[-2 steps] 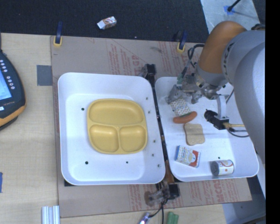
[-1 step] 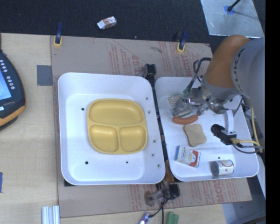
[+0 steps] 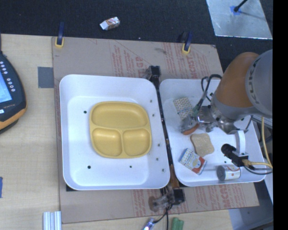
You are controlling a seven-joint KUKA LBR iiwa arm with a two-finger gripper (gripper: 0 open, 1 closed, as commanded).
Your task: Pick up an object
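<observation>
Gripper low in the right bin, grip state not discernible.

It sits over an orange-red piece (contact unclear), beside a patterned cloth square. Just below lie a tan bread-like slice, a small carton and a grey cylinder. The left bin holds a yellow divided plate.

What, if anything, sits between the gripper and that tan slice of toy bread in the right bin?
Nothing visible does. The gripper is low in the right white bin, just above-left of the tan bread slice, with bare bin floor between them. An orange-red piece lies right under the gripper.
</observation>
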